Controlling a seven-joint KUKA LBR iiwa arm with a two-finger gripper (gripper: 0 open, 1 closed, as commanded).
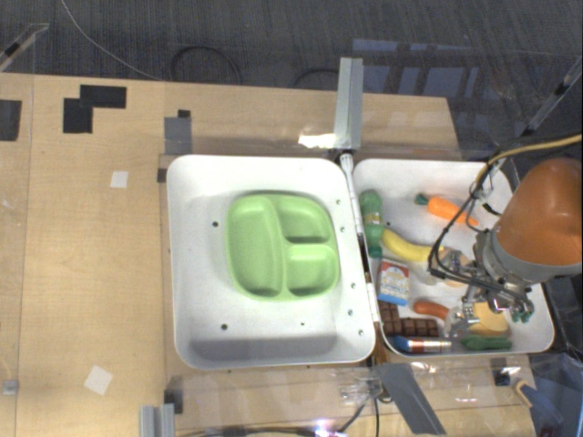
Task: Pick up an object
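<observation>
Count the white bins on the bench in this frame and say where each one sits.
2. The left bin holds a green divided tray. The right bin sits beside it, holding assorted toy food items, with the arm above its right part.

The table [82, 271] carries two shallow white bins side by side. The left bin [196, 335] holds a green divided plate [280, 244] near its centre. The right bin [537, 335] holds mixed items: a green bottle [371, 210] along its left wall, a yellow banana [405, 244] beside it, an orange carrot [444, 209] toward the far side, a small printed box [394, 281], and a brown chocolate bar [408, 324] near the front. The arm, orange band [544, 212] uppermost, reaches in from the right. The pincer [474, 309] sits low over the items in the front right part of this bin.
</observation>
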